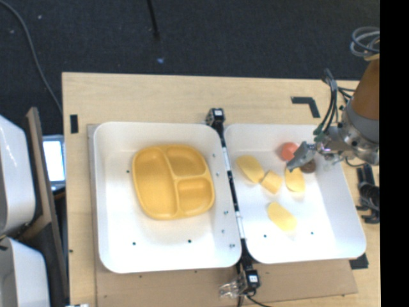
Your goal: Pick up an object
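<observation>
Approach phase, as I read it: gripper [305, 160] hangs low over the right bin [332, 235], near its upper edge, arm entering from the right. I cannot tell how the jaws stand; they blur into a dark patch beneath them, so I record no grasp.

Candidates in the right bin: four yellow pieces [251, 169], [271, 182], [294, 180], [282, 216] and a small red object [288, 149]. Left bin [108, 190] carries a yellow divided tray [172, 181], well apart from the arm.

Red object lies just beside the gripper, up and to its left. The yellow piece at the right of the cluster sits just below the gripper, possibly touching; the two to its left crowd it.

To do this well I would commit to one target, centre the jaws over it before descending, and avoid straddling two pieces. The lowest yellow piece stands clear of the others and looks the cleanest pick.
</observation>
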Robot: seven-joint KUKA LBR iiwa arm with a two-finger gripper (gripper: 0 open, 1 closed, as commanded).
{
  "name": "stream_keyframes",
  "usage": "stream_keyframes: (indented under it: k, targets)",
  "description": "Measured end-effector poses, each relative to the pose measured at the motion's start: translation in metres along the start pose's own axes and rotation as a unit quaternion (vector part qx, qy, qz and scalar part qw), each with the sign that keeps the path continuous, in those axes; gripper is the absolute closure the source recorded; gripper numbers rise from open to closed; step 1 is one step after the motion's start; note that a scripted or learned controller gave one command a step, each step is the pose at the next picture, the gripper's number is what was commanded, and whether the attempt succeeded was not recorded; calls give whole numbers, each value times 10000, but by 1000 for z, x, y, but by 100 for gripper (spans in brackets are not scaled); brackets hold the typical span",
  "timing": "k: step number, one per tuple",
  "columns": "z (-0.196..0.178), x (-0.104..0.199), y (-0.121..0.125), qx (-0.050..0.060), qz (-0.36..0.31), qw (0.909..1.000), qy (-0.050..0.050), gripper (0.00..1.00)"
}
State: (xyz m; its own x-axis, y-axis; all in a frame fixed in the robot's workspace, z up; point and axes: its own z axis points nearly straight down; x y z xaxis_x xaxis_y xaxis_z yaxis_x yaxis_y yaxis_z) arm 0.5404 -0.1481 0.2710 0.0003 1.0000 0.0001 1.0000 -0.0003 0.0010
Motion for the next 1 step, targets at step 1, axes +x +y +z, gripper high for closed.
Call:
stream_keyframes:
  k: [1]
  targets:
    - [-24, 3, -36, -10, -195, 9998, -3, 0]
